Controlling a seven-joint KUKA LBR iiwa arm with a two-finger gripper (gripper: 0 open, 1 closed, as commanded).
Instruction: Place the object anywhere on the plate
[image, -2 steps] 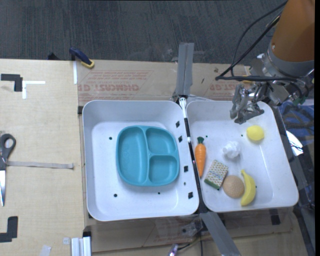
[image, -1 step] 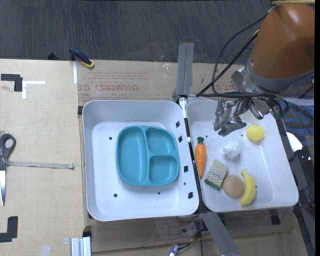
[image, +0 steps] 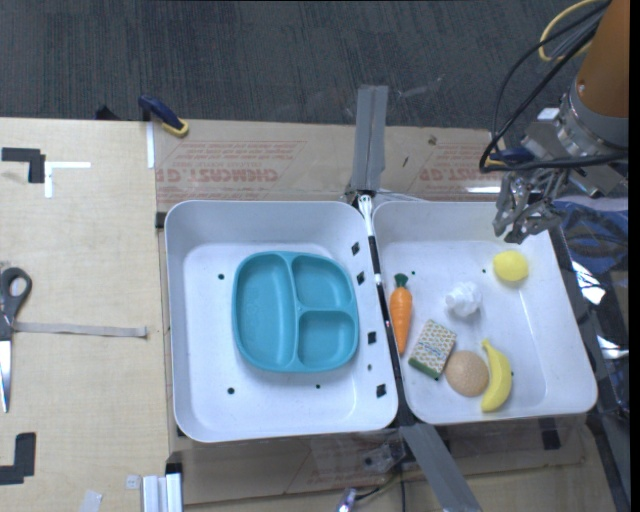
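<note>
A teal divided plate (image: 296, 311) lies in the left bin (image: 200, 330). The right bin (image: 545, 330) holds a yellow ball (image: 510, 266), a carrot (image: 400, 310), a crumpled white piece (image: 462, 298), a speckled sponge block (image: 433, 348), a tan round bun-like object (image: 466, 373) and a banana (image: 496, 376). My gripper (image: 520, 222) hangs over the right bin's far right corner, just above and beside the yellow ball. No object shows between its tips.
A grey divider bar (image: 370, 140) runs back from between the bins. Scissors (image: 10, 310) lie on the wooden bench at the far left. A blue and yellow clamp (image: 163, 115) sits at the back. Black cables (image: 530, 70) loop beside the arm.
</note>
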